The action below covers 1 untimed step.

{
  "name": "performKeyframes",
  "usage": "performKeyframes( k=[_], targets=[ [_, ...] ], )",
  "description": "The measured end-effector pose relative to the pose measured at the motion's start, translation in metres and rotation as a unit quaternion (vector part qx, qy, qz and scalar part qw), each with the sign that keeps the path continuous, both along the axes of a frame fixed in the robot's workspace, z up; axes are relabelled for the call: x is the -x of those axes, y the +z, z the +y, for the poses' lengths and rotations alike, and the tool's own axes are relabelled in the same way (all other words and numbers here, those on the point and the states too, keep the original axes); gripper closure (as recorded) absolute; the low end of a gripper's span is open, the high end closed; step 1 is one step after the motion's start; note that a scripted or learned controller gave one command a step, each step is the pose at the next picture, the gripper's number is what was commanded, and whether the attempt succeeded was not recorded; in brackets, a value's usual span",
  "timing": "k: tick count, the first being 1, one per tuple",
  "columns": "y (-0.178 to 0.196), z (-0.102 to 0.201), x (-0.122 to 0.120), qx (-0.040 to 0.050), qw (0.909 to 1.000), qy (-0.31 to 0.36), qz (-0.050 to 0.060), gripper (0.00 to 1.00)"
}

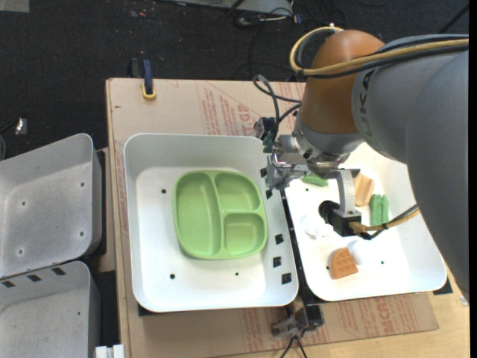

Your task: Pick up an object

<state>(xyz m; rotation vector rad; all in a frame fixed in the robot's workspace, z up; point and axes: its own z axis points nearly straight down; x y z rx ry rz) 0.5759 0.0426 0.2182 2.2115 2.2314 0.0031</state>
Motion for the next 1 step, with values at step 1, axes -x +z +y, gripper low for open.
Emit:
performKeyframes(
  k=[1],
  targets=[
    [0.0055,0.041,-0.0193,0.0,1.0,-0.001,-0.001,1.0]
  ],
)
